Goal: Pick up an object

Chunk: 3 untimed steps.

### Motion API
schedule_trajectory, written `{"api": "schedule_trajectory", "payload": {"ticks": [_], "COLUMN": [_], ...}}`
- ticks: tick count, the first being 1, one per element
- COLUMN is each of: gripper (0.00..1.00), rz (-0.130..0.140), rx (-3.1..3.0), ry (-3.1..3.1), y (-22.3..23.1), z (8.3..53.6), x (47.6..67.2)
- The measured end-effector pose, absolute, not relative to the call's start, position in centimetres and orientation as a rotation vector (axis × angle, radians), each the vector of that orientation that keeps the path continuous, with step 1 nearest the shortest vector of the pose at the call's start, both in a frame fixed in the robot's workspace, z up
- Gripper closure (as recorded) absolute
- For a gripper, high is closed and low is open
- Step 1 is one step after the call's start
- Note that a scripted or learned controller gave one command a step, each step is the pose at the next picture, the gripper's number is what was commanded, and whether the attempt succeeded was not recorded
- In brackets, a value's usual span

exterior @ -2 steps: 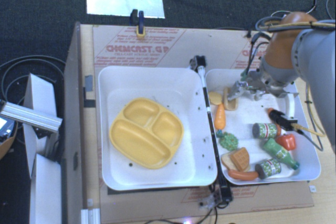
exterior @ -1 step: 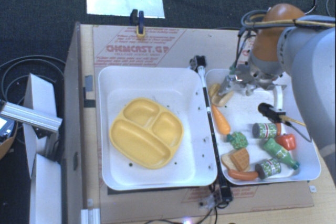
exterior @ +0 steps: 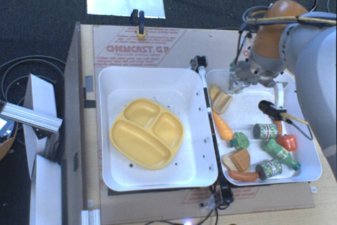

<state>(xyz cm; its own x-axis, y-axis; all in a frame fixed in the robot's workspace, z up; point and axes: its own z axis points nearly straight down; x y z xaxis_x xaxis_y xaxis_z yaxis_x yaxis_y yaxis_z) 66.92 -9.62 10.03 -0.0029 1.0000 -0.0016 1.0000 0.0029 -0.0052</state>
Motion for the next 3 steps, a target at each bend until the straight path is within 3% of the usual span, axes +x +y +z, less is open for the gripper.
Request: {"api": "schedule_trajectory", "payload": {"ticks": [1,3], "gripper": [0.00,0.00], "rz": [0.008,-0.004], "rx": [-2.216,-2.218], "ry": [-2.223,-2.229], "y": [-9.6,-8.3], "z": [10.0,8.5], "x": [66.9,66.5]}}
